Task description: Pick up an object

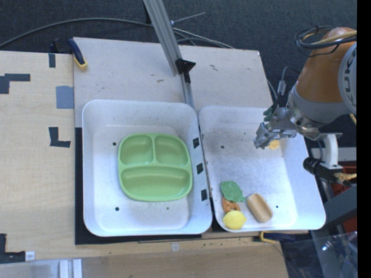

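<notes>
Grey arm [324,100] with a broad orange band, black cables looped on top, small dark metal tool [268,136]

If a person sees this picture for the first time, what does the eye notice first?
First comes the green divided plate, lying flat in the left bin. Next is the grey and orange arm, whose hand is over the upper part of the right bin. A small cluster lies near that bin's front edge: a yellow lemon, a green leaf and a hot dog bun.

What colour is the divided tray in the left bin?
Light green tray, clearest in the camera view.
</notes>
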`<state>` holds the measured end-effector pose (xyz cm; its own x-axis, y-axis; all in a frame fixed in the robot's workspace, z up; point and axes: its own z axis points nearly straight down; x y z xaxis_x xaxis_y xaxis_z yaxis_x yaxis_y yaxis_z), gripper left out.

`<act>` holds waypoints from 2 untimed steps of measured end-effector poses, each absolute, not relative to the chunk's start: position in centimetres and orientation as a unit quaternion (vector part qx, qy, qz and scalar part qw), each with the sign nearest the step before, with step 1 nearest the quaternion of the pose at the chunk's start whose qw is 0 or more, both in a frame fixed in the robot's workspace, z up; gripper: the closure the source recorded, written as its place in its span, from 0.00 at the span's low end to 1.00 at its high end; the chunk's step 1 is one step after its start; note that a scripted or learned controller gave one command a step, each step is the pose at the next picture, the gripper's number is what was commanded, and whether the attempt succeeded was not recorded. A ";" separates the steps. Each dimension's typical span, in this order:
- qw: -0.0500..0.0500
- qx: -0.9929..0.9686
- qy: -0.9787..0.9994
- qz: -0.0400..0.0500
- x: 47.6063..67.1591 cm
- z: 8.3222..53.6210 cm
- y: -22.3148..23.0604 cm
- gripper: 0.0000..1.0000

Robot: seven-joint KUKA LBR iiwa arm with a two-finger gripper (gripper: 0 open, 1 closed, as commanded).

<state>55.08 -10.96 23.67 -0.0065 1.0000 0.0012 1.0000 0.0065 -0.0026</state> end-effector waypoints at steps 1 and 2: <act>0.001 -0.705 -0.709 0.000 57.0 22.8 -6.8 1.00; 0.001 -0.705 -0.709 0.000 59.2 21.7 -2.1 1.00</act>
<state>59.22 -2.08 21.72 -0.0065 1.0000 0.0007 1.0000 0.0065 -0.0016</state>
